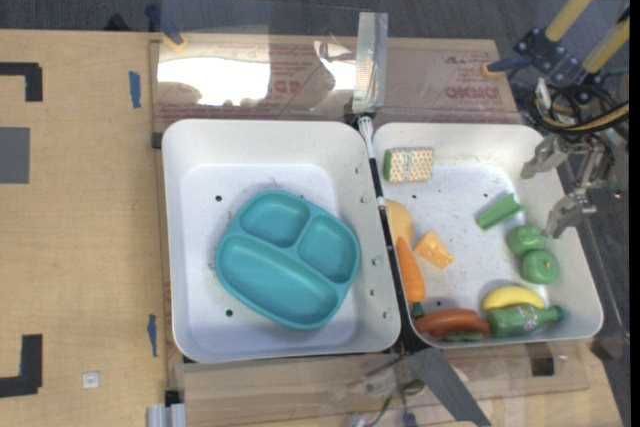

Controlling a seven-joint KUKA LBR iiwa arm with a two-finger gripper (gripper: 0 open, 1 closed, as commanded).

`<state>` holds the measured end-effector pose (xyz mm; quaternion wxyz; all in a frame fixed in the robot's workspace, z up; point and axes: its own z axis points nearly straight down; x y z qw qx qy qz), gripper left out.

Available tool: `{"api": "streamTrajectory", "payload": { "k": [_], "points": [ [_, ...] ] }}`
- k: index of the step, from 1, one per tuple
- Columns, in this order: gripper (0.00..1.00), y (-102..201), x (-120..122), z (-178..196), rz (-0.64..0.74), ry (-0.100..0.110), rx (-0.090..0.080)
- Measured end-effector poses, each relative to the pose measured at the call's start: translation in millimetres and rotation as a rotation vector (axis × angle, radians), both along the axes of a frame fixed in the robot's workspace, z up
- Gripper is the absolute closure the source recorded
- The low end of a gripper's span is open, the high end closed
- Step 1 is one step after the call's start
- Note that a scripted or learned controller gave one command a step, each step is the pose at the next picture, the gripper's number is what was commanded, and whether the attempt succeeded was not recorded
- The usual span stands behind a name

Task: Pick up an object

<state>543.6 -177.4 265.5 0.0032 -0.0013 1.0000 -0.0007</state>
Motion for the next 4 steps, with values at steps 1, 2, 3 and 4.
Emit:
{"api": "streamTrajectory", "payload": {
  "k": [1, 2, 3, 4],
  "points": [
    [0.00, -17.8, 9.6, -153.5, 0.000, 0.016, 0.005],
    [0.00, -33.5, 20.4, -171.3, 0.061, -0.011, -0.003],
    [0.00, -6.5, 26.9, -170.8, 0.102, -0.016, -0.007],
    [0.00, -41.9, 19.2, -172.7, 0.206, -0.015, 0.000]
  ]
}}
